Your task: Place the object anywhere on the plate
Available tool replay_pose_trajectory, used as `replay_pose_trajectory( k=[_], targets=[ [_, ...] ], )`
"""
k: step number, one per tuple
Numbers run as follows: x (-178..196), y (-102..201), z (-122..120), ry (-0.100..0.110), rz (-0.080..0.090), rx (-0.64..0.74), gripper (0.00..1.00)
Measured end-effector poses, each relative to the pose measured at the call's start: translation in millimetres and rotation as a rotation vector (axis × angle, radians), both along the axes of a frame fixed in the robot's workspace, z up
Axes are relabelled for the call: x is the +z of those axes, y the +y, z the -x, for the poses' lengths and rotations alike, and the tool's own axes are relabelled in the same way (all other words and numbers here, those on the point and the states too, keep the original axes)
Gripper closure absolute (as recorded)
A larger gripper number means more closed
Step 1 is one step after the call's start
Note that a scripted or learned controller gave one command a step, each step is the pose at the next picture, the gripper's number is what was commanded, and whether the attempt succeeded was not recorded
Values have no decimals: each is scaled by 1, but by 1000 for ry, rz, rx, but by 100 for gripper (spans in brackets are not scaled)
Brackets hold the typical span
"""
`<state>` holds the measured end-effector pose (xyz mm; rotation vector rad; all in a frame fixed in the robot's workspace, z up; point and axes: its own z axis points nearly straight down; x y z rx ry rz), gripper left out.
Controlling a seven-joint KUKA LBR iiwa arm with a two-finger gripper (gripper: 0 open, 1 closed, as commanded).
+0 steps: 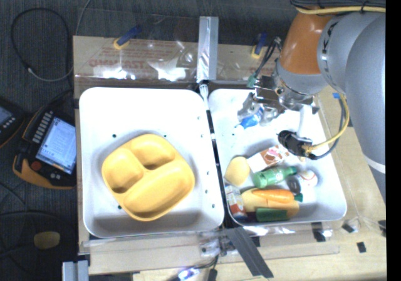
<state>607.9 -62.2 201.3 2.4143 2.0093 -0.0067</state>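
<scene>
A yellow plate (pixel 147 176) with three sections lies in the left bin (pixel 94 110). My gripper (pixel 258 109) hangs low over the back of the right bin (pixel 335 204), well right of the plate. A small blue piece (pixel 249 121) shows just under its tip; whether it is held is unclear. Loose objects lie in a pile at the front of the right bin: a pale yellow round fruit (pixel 237 170), a white and red carton (pixel 270 157), a green bottle (pixel 274 177), an orange carrot (pixel 277 197) and a dark green piece (pixel 272 214).
The divider wall (pixel 213 148) runs between the two bins. A black cable (pixel 313 145) loops from the wrist over the right bin. The grey arm (pixel 357 54) covers the bench's back right. A handheld pendant (pixel 47 145) lies left of the bench.
</scene>
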Motion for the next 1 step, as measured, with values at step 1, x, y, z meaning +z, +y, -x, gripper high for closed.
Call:
replay_pose_trajectory(
  k=[1],
  targets=[
    [-19,79,65,2,-4,157,100]
  ],
)
